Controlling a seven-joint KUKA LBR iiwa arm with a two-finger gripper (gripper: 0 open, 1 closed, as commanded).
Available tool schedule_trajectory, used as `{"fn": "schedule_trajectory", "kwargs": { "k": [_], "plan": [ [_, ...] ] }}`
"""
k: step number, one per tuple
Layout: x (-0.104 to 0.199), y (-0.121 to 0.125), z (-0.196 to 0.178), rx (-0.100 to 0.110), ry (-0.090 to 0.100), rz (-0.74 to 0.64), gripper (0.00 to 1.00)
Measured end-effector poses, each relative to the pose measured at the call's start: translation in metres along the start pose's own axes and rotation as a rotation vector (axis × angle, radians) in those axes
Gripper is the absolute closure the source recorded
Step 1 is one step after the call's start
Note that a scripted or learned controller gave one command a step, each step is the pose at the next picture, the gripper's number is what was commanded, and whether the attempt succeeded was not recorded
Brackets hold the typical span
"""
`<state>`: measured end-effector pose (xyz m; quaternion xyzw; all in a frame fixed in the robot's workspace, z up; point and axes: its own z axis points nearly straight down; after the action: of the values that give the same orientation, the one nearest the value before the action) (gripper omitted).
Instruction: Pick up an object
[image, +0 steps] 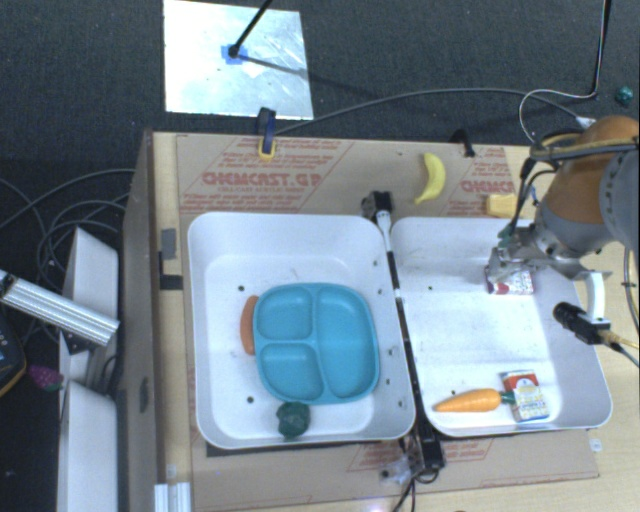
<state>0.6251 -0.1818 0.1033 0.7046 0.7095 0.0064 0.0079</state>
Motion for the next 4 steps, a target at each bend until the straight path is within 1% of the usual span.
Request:
{"fn": "schedule_trajectory", "kwargs": {
  "k": [1, 2, 3, 4],
  "plan": [
    [0.007, -0.003, -0.108, 0.014, 0.0, 0.002, 1.0],
    [0.007, -0.004, -0.106, 0.017, 0.001, 0.003, 0.0],
    [-0.012, 0.013, -0.033, 0.02, 0.001, 0.005, 0.0],
    [-0.006, 0.019, 0.003, 0.018, 0.001, 0.003, 0.0]
  ]
}}
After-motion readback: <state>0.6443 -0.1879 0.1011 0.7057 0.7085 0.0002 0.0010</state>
